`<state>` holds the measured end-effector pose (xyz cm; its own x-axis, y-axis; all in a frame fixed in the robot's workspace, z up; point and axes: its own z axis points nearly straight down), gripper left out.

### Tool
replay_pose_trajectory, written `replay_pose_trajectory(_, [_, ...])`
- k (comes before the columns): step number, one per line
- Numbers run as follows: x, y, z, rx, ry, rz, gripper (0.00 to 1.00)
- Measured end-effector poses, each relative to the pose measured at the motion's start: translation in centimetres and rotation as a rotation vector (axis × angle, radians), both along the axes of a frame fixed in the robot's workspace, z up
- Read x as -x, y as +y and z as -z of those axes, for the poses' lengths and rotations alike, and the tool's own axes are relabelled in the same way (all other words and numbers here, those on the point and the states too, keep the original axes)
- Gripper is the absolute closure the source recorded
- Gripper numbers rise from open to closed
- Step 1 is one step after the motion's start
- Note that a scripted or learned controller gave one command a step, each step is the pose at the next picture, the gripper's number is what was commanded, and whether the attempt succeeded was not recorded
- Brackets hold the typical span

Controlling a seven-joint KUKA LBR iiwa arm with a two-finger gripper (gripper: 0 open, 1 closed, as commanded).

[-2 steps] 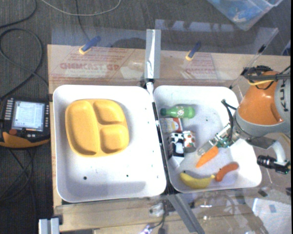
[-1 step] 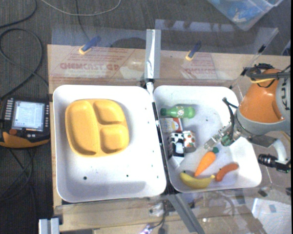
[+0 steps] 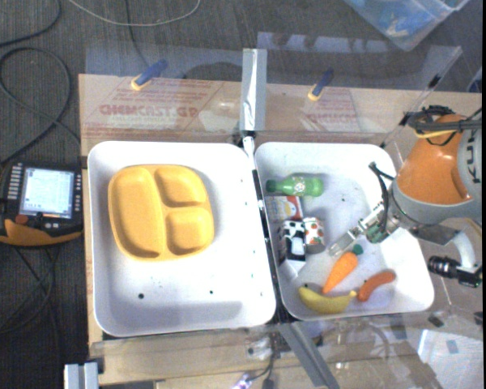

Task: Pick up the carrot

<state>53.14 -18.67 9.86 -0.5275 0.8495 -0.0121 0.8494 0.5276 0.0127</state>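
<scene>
1. Two white bins sit side by side on the bench; the right bin (image 3: 405, 298) holds the carrot (image 3: 341, 271).
2. Gripper (image 3: 346, 241): jaws spread, just above the carrot's green top, nothing between them.
3. Banana (image 3: 326, 300) and sausage (image 3: 376, 284) flank the carrot.
4. Yellow tray (image 3: 161, 210) lies in the left bin (image 3: 178, 302).

A pale wooden bench (image 3: 97, 104) carries two shallow white bins — left bin (image 3: 105, 298), right bin (image 3: 405, 294) — side by side
</scene>
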Motion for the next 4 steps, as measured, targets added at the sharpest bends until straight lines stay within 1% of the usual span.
replay_pose_trajectory(1, [3.6,3.7,0.7,0.01,-0.003,-0.182,0.0])
replay_pose_trajectory(2, [3.5,3.9,0.0,0.003,0.0,-0.179,1.0])
replay_pose_trajectory(3, [-0.1,1.7,0.7,-0.007,0.004,0.286,1.0])
replay_pose_trajectory(4, [-0.1,1.6,0.8,-0.004,-0.001,0.287,0.0])
